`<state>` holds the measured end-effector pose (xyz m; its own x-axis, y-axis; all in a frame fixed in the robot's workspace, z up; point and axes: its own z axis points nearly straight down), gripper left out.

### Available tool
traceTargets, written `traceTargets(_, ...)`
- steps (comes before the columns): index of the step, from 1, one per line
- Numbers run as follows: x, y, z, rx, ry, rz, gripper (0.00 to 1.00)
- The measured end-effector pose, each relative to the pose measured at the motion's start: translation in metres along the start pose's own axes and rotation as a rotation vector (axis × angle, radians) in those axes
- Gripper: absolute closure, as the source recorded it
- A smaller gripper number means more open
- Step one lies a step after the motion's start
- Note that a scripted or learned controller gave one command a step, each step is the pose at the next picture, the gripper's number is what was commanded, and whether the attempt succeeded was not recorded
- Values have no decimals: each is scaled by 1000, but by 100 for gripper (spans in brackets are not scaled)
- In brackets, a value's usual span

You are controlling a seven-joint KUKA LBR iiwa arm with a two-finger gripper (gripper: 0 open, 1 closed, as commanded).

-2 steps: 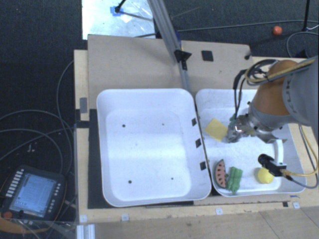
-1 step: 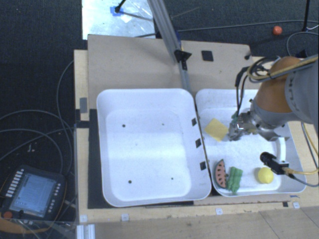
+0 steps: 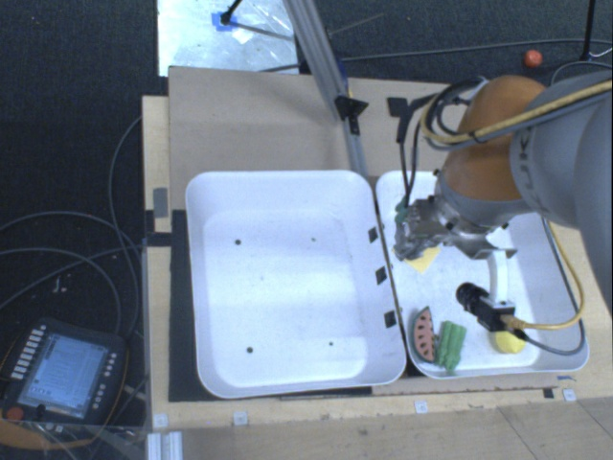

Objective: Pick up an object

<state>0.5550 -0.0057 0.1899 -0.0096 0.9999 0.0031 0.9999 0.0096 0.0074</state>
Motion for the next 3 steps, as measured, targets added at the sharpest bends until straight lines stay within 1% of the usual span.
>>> traceTargets(1, 62, 54, 4, 6, -2, 4, 100)
traceTargets(2, 70, 15, 4, 8, -3, 9, 100)
traceTargets(3, 25, -28, 3, 8, -3, 13, 100)
